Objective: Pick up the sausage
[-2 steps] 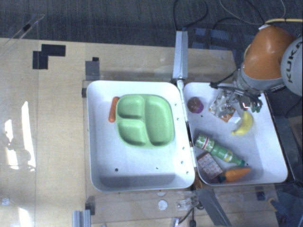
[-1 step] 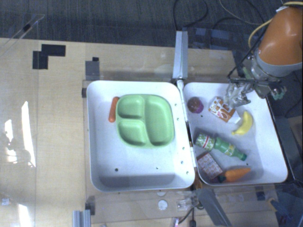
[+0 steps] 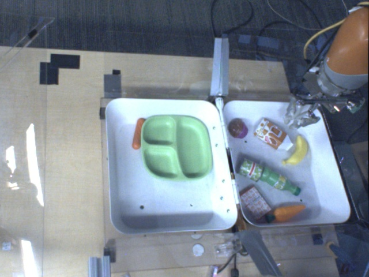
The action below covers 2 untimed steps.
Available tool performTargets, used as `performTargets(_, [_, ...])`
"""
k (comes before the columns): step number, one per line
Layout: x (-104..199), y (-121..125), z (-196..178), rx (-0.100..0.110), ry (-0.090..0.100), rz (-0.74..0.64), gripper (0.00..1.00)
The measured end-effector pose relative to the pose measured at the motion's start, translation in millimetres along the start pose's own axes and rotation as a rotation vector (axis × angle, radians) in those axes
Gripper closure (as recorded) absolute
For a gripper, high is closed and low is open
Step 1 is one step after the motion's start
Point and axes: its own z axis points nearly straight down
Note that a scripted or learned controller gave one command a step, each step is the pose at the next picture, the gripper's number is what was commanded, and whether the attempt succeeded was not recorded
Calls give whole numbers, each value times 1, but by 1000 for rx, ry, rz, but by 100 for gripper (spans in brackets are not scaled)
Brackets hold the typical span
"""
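The sausage [image 3: 138, 133] is a thin orange-red stick. It lies in the left bin [image 3: 121, 178], against the left edge of a green divided plate [image 3: 176, 146]. My gripper [image 3: 301, 115] hangs over the far right corner of the right bin [image 3: 334, 195], far from the sausage and just above a banana [image 3: 296, 151]. Its fingers are open with nothing between them. The arm's orange band [image 3: 349, 42] rises above it at the top right.
The right bin holds a purple round fruit [image 3: 237, 128], a snack packet [image 3: 270, 133], a green bottle [image 3: 268, 176], a checked packet [image 3: 254, 201] and a carrot [image 3: 287, 212]. A metal divider rail [image 3: 219, 68] runs between the bins at the back.
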Motion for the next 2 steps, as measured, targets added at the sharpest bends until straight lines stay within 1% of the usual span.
performTargets(1, [8,-12,-34,2,-2,-279,100])
performTargets(2, [7,-13,-108,7,-4,-598,100])
